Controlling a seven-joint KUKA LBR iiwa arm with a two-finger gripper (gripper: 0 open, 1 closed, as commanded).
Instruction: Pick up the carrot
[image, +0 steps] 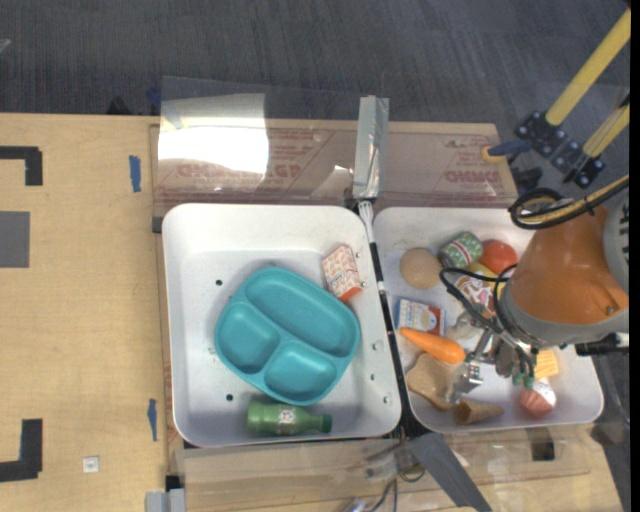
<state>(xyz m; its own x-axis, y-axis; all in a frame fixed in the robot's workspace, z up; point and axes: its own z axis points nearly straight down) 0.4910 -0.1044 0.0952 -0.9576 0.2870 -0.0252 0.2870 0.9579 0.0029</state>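
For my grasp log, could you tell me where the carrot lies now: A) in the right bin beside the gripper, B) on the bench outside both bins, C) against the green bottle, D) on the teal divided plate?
A: the carrot lies in the right bin, just left of the gripper.

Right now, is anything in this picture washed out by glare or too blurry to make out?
In the camera view, glare whitens the clear plastic sheet behind the left bin; the carrot and teal divided plate read sharply; the pincer is small and cluttered, its fingers hard to make out.
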